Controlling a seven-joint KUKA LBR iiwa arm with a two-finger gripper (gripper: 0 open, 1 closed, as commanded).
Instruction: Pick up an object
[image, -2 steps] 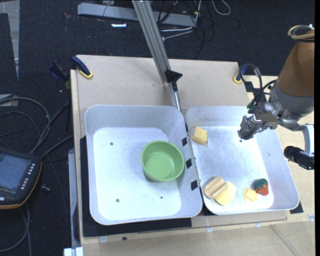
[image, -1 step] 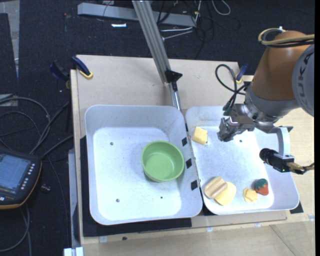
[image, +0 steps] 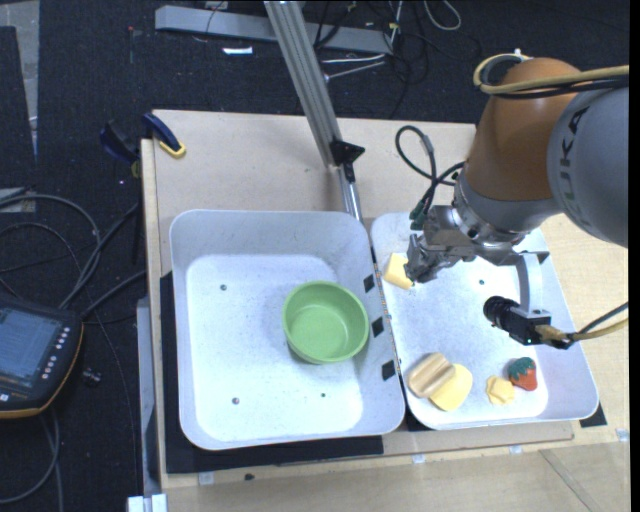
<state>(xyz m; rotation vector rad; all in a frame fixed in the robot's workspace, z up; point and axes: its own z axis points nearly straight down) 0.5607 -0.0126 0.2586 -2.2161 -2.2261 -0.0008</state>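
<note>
My gripper (image: 418, 268) hangs low over the upper left corner of the right bin (image: 470, 300), under the grey and orange arm. A small yellow block (image: 397, 272) lies right at the gripper's tip, against the bin's left wall. Whether the block is in the gripper's grasp cannot be made out. A tan and yellow bread-like piece (image: 440, 379), a small yellow piece (image: 500, 390) and a red strawberry-like toy (image: 522, 374) rest along the right bin's front. A green bowl (image: 324, 322) sits upright in the middle of the left bin (image: 230, 340).
A black fitting (image: 512, 318) on a white bracket hangs from the arm over the right bin. A slanted metal pole (image: 315, 95) rises behind the bins. A blue and yellow tool (image: 160, 135) lies at the bench's far left corner.
</note>
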